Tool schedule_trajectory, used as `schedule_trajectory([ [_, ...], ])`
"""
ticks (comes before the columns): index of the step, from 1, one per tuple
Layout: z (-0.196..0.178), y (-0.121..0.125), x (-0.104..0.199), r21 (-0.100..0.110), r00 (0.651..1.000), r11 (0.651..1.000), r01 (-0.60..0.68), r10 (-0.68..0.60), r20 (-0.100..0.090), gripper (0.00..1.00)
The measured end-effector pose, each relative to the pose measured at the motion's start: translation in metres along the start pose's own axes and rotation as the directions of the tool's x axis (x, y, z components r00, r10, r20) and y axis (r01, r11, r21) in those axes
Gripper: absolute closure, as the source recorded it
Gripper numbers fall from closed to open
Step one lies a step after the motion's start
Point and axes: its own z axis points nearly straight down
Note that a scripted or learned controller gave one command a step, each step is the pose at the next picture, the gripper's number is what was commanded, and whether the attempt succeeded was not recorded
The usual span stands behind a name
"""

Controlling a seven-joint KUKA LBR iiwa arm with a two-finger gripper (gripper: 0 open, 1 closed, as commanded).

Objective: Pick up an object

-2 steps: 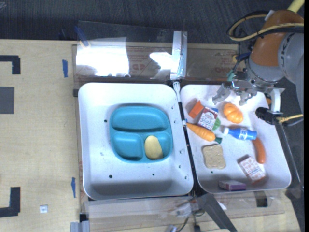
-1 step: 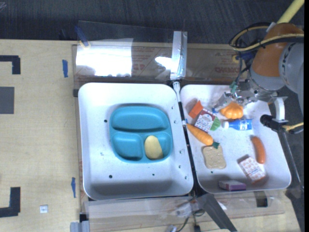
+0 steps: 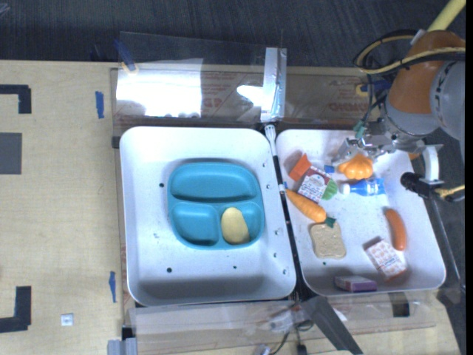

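Observation:
The right bin point(image 3: 429, 272) holds several toy foods. An orange fruit point(image 3: 357, 168) lies near its back wall beside a small blue bottle point(image 3: 366, 188). A carrot point(image 3: 307, 205), a red snack packet point(image 3: 316, 185), a slice of bread point(image 3: 328, 241), a sausage point(image 3: 397, 228), a small red-and-white packet point(image 3: 385, 257) and a purple block point(image 3: 355, 283) are spread over the floor. My gripper point(image 3: 363, 148) hangs at the back of this bin, just above and behind the orange fruit. The grey arm with its orange band point(image 3: 417, 87) comes in from the upper right.
The left bin point(image 3: 140, 257) carries a blue divided plate point(image 3: 214, 191) with a yellow egg-shaped thing point(image 3: 234, 225) in its lower right compartment. A clear plastic wall point(image 3: 192, 87) stands behind the bins. Cables point(image 3: 384, 50) loop near the arm.

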Motion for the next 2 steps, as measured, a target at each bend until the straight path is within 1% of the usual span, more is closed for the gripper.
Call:
schedule_trajectory([
  [1,0.015,0.008,0.010,0.005,0.995,0.995,0.096,-0.096,0.005,1.00],
  [2,-0.085,0.019,0.108,-0.006,0.977,0.977,0.214,-0.214,-0.001,1.00],
])
